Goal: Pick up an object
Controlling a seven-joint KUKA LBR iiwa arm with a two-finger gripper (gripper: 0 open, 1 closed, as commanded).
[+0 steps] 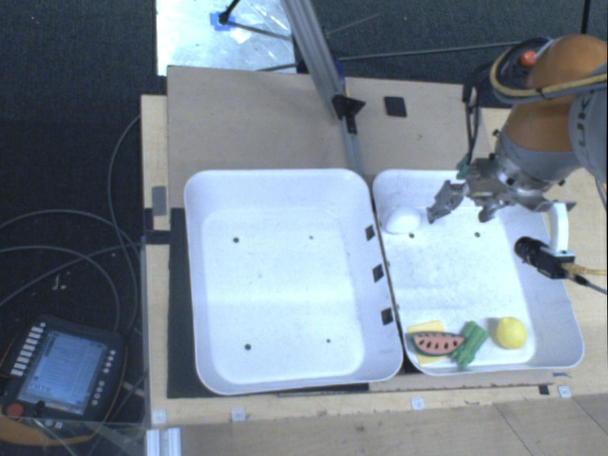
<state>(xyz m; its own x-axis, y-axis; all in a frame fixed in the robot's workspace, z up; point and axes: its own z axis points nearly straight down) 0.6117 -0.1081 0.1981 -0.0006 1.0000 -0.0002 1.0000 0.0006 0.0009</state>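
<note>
Camera view, gripper upper right, fingers spread, nothing between, arm cut off at edge, white object blending into right bin.

On the table two bins sit side by side, touching along their inner edges: the left bin and the right bin. In the right bin, a small rounded object lies in the far left corner, against the wall. Along that bin's near wall, a watermelon slice lies at the left, a cucumber-like piece just beside it on its right, and a lemon further right, slightly apart. The gripper hangs above the far part of the right bin, right of the rounded object. A teach pendant rests on the floor left of the table.
</note>
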